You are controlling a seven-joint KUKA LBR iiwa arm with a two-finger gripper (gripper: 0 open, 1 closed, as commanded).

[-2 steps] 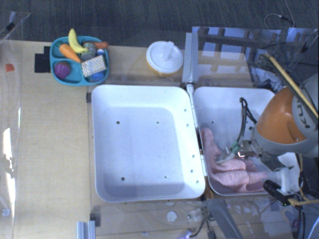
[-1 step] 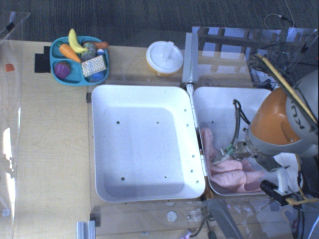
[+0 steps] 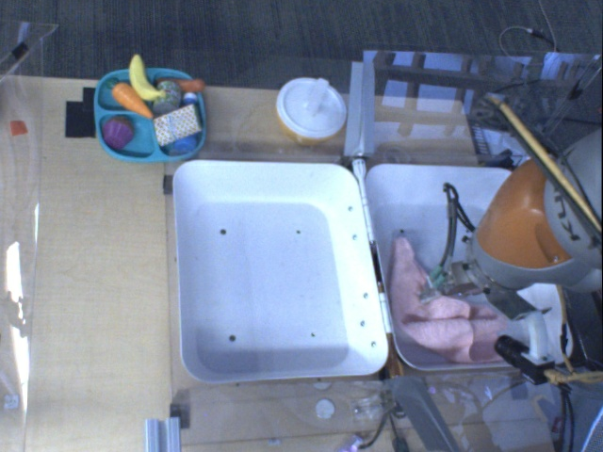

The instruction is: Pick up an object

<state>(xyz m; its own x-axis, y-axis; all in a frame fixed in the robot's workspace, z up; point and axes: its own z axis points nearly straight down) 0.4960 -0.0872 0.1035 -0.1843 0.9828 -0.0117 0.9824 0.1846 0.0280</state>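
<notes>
A blue divided tray (image 3: 141,151) of toy food — banana (image 3: 141,78), carrot (image 3: 130,99) — sits at ten o'clock; a white-lidded yellow container (image 3: 312,107) stands at twelve, behind the left white bin (image 3: 193,205).

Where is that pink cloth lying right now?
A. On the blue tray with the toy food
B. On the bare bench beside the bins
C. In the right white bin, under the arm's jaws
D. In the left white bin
C. The pink cloth lies crumpled on the floor of the right white bin, with the gripper down at it, while the left white bin holds no cloth.
</notes>
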